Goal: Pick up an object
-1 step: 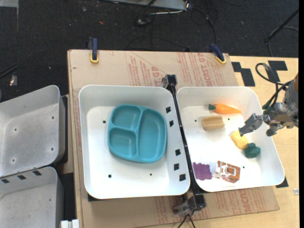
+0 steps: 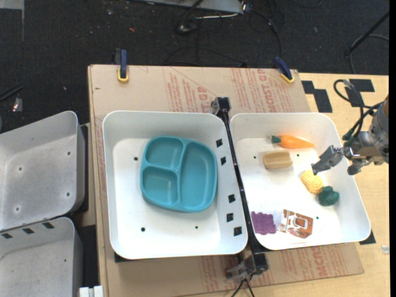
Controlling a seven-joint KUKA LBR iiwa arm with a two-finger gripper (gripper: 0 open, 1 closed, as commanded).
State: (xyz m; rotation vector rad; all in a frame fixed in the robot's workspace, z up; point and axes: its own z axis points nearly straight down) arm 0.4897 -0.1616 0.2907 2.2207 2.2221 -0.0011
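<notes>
In the right bin [image 2: 352,212]: an orange carrot [image 2: 293,142] at 12 o'clock, a tan bread roll [image 2: 277,160] below it, yellow corn [image 2: 311,181] and a green lump [image 2: 328,196] at 3, purple grapes [image 2: 264,223] and a printed packet [image 2: 297,223] at 6.

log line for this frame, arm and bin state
gripper above right bin, near corn | nothing held | teal tray in left bin

**Plastic, cardboard and dull metal**

The two bins, the left bin [image 2: 117,184] and the right bin [image 2: 346,209], look like smooth white plastic with a soft sheen. The teal divided plate [image 2: 179,173] is smooth plastic, faintly glossy. The tabletop [image 2: 185,85] is covered in matt brown printed cardboard. The toy carrot [image 2: 292,142], the tan bread-like piece [image 2: 277,160] and the yellow corn [image 2: 312,181] appear as matt plastic. The purple grapes [image 2: 264,223] look bumpy. The hand [image 2: 327,159] is dull dark metal or plastic.
</notes>
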